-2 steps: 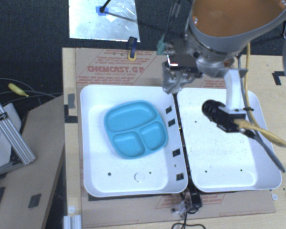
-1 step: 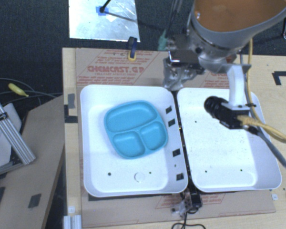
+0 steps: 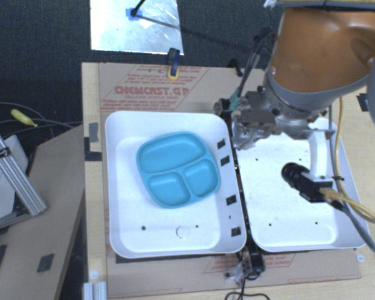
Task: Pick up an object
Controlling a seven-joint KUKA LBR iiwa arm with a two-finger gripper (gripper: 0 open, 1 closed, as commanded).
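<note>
A light blue divided plate (image 3: pixel 177 169) with three compartments lies flat in the middle of the left white bin (image 3: pixel 122 217). My gripper (image 3: pixel 245 135) hangs over the far left corner of the right white bin (image 3: pixel 300 239), close to the wall between the two bins. It is to the right of the plate and apart from it. I see nothing held in it. The big grey and orange wrist (image 3: pixel 322 39) hides the back of the right bin.
Both bins rest on a sheet of printed cardboard (image 3: pixel 153 86). A shiny foil sheet (image 3: pixel 136 17) lies beyond it on the dark floor. An aluminium frame (image 3: pixel 12 174) stands at the left edge. A faint small round mark (image 3: pixel 183 232) shows near the left bin's front.
</note>
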